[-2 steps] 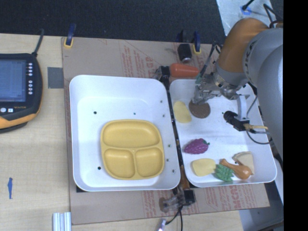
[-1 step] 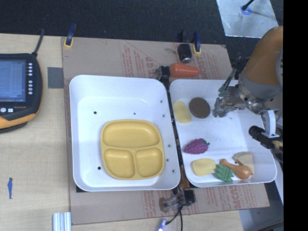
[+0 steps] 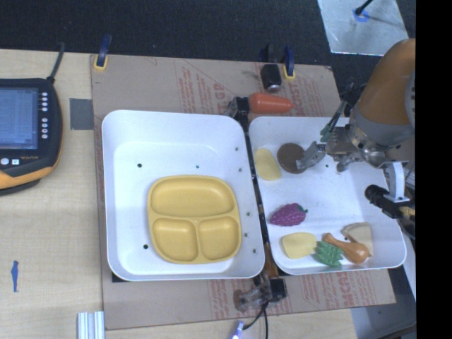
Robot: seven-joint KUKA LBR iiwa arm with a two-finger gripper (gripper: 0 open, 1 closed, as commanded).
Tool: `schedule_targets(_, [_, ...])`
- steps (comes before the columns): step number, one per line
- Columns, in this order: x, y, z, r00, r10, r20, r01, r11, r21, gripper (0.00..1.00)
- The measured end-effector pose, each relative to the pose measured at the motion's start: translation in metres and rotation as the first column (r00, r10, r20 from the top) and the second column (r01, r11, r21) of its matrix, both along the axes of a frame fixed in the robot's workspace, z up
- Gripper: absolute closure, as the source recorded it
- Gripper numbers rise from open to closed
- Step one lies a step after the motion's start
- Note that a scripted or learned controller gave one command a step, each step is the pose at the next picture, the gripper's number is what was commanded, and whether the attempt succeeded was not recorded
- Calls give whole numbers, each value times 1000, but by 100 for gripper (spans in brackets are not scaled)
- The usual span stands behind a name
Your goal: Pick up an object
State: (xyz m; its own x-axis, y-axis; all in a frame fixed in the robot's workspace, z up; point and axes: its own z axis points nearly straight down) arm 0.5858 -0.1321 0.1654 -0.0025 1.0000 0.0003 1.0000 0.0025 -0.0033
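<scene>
closing in on the brown disc

the gripper hangs in the upper part of the right bin, its tip touching or overlapping the right edge of a small brown disc. i cannot tell whether the jaws stand apart or closed, and nothing shows between them, so i would not count the disc as held.

the disc looks like the target of this try. it lies flat on the bin floor, just right of a pale yellow piece that sits against the divider between the two bins. the other toys are well apart from it: a purple bunch of grapes in the middle, and along the bottom edge a yellow slab, a green-and-orange piece (perhaps a carrot) and a tan slice.

to do this well, the gripper should be centred over the disc rather than to one side. a flat, low thing gives little to pinch, so the tips likely need to reach right down to the floor and close across its width. coming in off-centre risks nudging it toward the yellow piece or sliding it out. lift slowly and straight up.

the left bin holds a yellow divided tray and plays no part here.
</scene>
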Motion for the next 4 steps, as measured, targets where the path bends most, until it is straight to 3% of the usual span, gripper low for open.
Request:
schedule_targets(1, [43,36,-72,1000,4,5,-4,1000,-2,0])
schedule_targets(2, [72,33,-72,1000,3,4,-3,1000,0,0])
schedule_targets(4, [72,27,-72,1000,1,5,-1,1000,-1,0])
